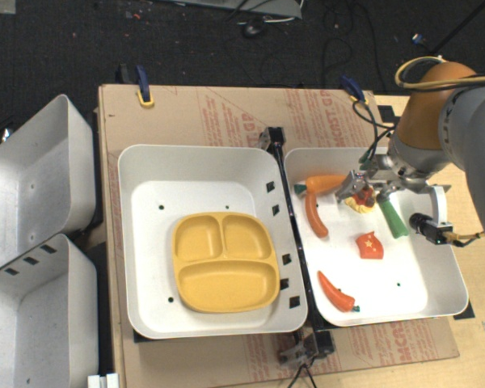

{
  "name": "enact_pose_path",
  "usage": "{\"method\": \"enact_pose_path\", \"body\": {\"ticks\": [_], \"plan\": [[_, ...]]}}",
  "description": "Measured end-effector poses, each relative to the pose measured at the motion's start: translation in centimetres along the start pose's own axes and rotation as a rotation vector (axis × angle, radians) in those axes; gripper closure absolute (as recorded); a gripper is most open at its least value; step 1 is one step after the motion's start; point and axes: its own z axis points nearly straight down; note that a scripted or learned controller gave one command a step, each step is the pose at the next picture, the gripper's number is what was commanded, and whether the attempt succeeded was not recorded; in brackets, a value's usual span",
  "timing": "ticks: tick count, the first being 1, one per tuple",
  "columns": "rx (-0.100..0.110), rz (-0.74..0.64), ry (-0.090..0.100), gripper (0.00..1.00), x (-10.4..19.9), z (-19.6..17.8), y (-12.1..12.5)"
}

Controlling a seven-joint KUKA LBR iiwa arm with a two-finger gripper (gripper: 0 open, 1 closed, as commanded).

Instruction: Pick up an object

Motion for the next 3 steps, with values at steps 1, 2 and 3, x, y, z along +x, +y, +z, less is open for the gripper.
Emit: {"method": "enact_pose_path", "body": {"ticks": [1, 2, 3], "plan": [[-0.016, -0.001, -0.007, 1.0, -0.3, -1.9, 0.5], [-0.007, 0.0, 0.0, 1.0, -0.1, -8.4, 0.8], [-0.006, 0.0, 0.0, 1.0, -0.2, -12.8, 1.1]]}}
